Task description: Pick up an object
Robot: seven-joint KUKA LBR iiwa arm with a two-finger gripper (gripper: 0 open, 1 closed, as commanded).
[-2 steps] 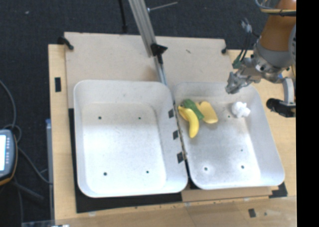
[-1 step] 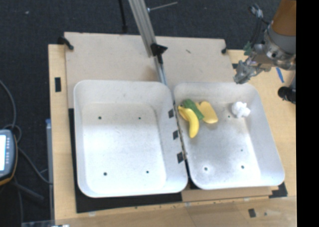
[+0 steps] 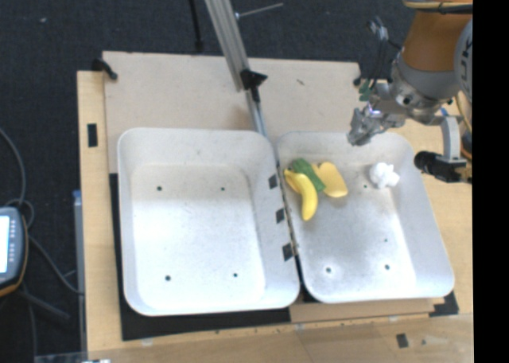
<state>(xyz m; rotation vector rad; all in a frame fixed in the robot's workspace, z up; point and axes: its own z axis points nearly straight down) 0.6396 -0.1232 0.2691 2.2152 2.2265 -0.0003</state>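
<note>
Right bin [image 3: 413, 274]: held three items toward its far half. Yellow banana [image 3: 305, 197], near the left wall, lay lengthwise. Green piece [image 3: 305, 172] sat touching the banana's far end. Yellow block [image 3: 333, 179] lay just right of them. White crumpled object [image 3: 384, 175] sat apart, toward the right wall. Gripper [image 3: 363, 132]: hovered over the bin's far edge, grasping nothing; finger spread could not be told. Left bin [image 3: 135, 194]: alongside.
</note>
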